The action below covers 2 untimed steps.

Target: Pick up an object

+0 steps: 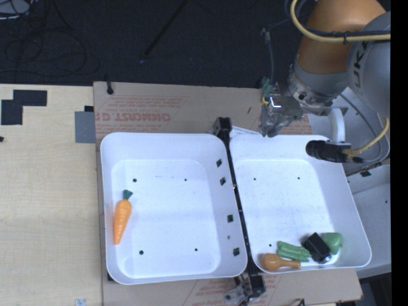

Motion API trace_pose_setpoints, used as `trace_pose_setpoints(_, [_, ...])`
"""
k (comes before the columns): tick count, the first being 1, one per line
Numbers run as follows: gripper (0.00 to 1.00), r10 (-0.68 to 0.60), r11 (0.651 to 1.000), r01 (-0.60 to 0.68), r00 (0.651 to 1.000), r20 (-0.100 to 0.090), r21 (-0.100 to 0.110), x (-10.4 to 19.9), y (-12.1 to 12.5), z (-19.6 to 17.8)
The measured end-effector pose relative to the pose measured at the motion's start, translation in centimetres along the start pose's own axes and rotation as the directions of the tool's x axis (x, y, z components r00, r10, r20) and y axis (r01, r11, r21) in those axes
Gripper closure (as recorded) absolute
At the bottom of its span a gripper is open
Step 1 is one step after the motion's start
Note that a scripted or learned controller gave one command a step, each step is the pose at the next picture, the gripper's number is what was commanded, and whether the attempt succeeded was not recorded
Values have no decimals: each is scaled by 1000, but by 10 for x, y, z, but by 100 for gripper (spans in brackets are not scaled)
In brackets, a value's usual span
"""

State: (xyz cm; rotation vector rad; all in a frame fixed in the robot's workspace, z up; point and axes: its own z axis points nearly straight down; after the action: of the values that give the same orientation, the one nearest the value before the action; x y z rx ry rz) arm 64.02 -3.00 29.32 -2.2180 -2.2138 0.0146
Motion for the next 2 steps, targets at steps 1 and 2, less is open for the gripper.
trace_pose_setpoints(1, [100, -5, 1000, 5, 1000, -1, -13, 23, -19, -55])
trace_pose_setpoints(2, [100, -6, 1000, 6, 1000, -2, -13, 68, -70, -115])
